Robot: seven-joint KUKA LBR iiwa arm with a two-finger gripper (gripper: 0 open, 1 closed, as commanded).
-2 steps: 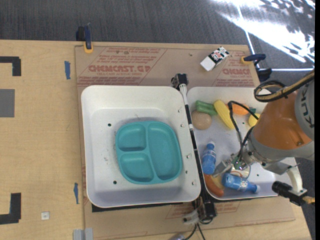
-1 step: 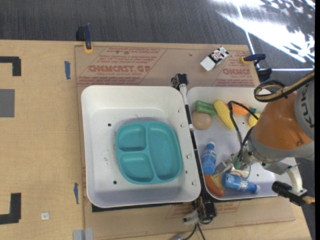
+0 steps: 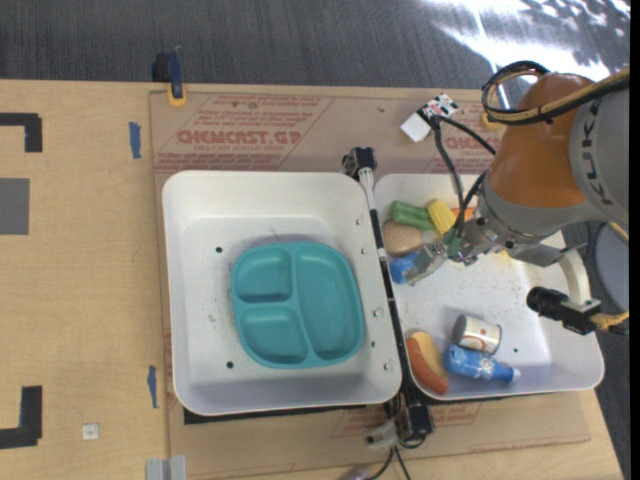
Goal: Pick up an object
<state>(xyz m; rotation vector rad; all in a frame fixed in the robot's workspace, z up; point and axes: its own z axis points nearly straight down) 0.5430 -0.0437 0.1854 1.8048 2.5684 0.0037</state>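
Note:
The right bin (image 3: pixel 560 368) holds several small objects. A green piece (image 3: pixel 408 213) and a yellow corn cob (image 3: pixel 440 215) lie at its far left, with a tan rounded object (image 3: pixel 402 238) just below them. A small blue object (image 3: pixel 404 268) rests by the bin's left wall. My gripper (image 3: pixel 435 256) hangs low over the bin, right beside the blue object and below the corn. A silver can (image 3: pixel 478 335), a blue bottle (image 3: pixel 480 367) and an orange-red hot dog (image 3: pixel 428 361) lie near the front of the bin.
The left bin (image 3: pixel 190 268) contains a teal divided plate (image 3: pixel 297 304). The ridge where the two bins meet (image 3: pixel 380 268) runs just left of my gripper. A black fitting (image 3: pixel 562 308) of the arm sticks out over the right bin. Cables loop above the wrist (image 3: pixel 470 138).

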